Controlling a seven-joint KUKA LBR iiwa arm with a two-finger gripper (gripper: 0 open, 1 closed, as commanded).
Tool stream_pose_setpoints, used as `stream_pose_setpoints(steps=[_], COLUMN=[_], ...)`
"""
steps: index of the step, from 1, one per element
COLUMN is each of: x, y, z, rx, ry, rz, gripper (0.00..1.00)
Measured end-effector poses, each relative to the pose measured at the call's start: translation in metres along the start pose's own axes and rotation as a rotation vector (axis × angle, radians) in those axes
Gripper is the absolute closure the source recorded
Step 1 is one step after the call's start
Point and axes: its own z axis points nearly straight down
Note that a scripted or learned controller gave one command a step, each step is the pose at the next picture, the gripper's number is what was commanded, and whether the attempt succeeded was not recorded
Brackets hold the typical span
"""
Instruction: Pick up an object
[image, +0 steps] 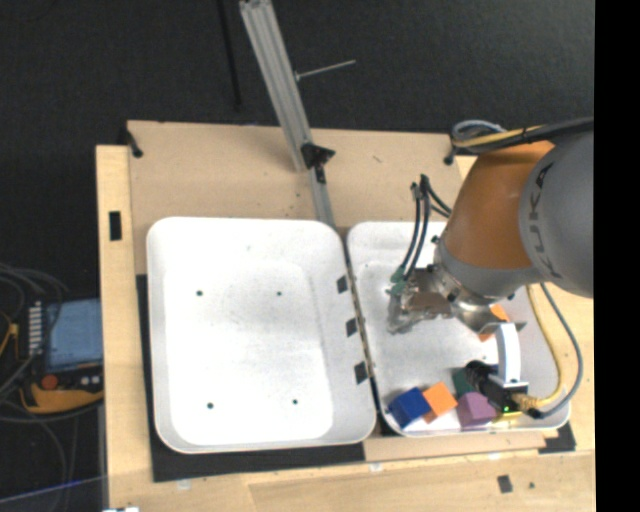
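Meanwhile, the grey KUKA arm with the orange band is reaching in from the right and hanging its two-finger gripper low over the right-hand shallow white bin, close to that bin's inner wall. Nothing is showing between or under the metal tips, and whether the gripper is spread or closed cannot be told from this slanted overhead angle, since the wrist is covering much of it.

The candidates for picking are sitting well apart from the gripper, crowded along the near edge of the same bin: a blue block is lying just beside an orange block, with a purple block next along and a dark green piece behind it. A small orange scrap is peeking out beside the wrist, partly hidden. The left-hand shallow white bin is lying alongside, its wall touching its neighbour's.

By the look of it, the task is sitting at the approach step, with no object yet secured. The next move is likely calling for the arm to be travelling toward the near edge, settling over one block, probably the blue or orange one at the cluster's open side, and descending with room for the tips on either flank, since the blocks are packed tightly and a neighbour could be getting nudged.
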Motion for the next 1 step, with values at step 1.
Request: stream_pose_setpoints(steps=[1], x=[0.0583], y=[0.0011], z=[0.0053], rx=[0.002], ry=[0.001], rz=[-0.004], gripper=[1.00])
